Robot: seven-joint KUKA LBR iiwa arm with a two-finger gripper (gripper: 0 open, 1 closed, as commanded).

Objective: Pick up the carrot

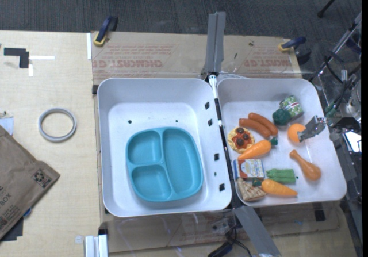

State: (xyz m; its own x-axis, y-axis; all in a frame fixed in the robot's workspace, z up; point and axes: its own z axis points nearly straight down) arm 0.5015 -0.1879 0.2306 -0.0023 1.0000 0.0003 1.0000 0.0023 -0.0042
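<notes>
- Carrots come in a pair here, which is my first worry: one carrot (pixel 257 149) lies slantwise in the middle of the right bin (pixel 322 103), and a second carrot (pixel 278 188) lies near that bin's front wall. Settling on either is fine; drifting between the two is not.
- My jaws (pixel 313 127) hang at the bin's right side, just beside the orange ball (pixel 296 133) and apart from both carrots. Whether they are released or clenched, I cannot tell at this size.
- Crowding is the main risk, I judge. The middle carrot touches the small pizza piece (pixel 240 138) and lies just below the sausages (pixel 260 125), with the boxed snack (pixel 252 168) beneath it; a careless close could pinch a neighbour.
- The front carrot sits against the toast (pixel 249 191) and the green vegetable (pixel 281 175), and close to the wall, so a finger may strike the rim.
- Also nearby: a drumstick (pixel 305 165) and a broccoli-like green piece (pixel 287 110).
- Left bin (pixel 115 152) holds a blue divided tray (pixel 165 164); the desk (pixel 46 77) carries a tape roll (pixel 57 124).
</notes>
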